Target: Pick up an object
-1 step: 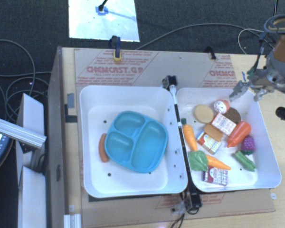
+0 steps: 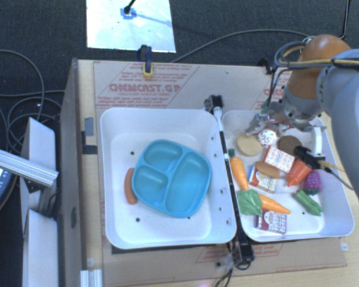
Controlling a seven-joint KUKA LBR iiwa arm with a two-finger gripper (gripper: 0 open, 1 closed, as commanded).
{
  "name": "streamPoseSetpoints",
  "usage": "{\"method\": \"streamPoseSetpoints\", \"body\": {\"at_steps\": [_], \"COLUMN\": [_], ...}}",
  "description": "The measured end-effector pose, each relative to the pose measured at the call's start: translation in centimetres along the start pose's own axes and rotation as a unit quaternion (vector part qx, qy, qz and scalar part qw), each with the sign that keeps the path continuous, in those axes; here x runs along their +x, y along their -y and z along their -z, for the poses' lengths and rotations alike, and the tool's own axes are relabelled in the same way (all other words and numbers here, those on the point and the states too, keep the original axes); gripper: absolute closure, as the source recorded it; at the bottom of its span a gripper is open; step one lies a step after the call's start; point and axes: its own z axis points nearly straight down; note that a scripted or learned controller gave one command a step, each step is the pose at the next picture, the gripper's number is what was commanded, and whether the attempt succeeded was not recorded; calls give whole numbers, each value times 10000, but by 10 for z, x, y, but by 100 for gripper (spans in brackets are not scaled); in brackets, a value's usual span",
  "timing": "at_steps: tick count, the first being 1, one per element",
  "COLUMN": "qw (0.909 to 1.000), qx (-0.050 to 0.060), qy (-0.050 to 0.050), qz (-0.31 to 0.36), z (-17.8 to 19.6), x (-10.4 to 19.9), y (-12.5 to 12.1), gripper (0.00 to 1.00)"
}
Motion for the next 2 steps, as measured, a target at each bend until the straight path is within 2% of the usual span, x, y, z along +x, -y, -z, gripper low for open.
{"method": "streamPoseSetpoints", "body": {"at_steps": [1, 2], "qw": [10000, 10000], "qx": [-40, 33], "qy": [8, -9], "qz": [19, 3], "z": [12, 96], "x": [0, 75], "y": [-2, 17], "gripper": [100, 100]}}
